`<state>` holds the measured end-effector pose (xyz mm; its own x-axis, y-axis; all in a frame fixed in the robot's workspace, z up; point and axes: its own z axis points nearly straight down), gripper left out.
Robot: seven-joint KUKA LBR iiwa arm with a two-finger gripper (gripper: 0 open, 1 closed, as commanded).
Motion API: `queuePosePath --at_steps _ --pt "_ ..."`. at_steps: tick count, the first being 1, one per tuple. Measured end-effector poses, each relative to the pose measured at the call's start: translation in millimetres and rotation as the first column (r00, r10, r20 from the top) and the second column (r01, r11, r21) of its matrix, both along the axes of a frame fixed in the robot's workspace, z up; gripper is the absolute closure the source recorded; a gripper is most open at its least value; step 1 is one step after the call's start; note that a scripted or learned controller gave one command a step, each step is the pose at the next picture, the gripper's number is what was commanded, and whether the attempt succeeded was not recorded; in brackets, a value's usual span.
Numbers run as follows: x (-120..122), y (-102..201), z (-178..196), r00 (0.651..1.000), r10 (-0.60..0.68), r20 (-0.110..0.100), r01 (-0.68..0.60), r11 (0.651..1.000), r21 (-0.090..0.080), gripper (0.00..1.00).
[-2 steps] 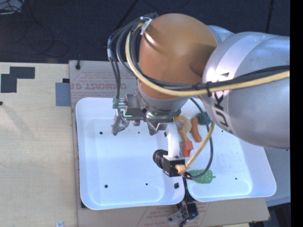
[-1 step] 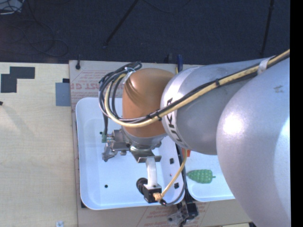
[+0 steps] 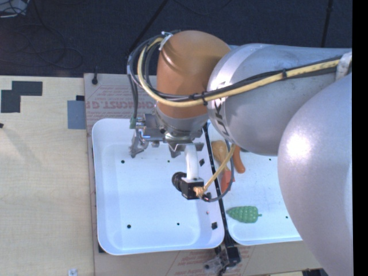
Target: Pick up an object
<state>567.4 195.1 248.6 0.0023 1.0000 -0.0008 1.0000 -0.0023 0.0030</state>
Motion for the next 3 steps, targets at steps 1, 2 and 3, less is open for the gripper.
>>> queuePosePath --at_steps 1,2,3 --pt "-39.9 -8.6 108.2 1.0 0.004 0.002 -0.004 1.0 0.004 0.0" --pt "-25.8 -64.3 276.0 1.0 -0.002 0.013 0.002 1.0 0.003 0.0" --pt "-26.8 -59.8 275.2 1.0 0.008 -0.01 -0.008 1.0 -0.002 1.0"
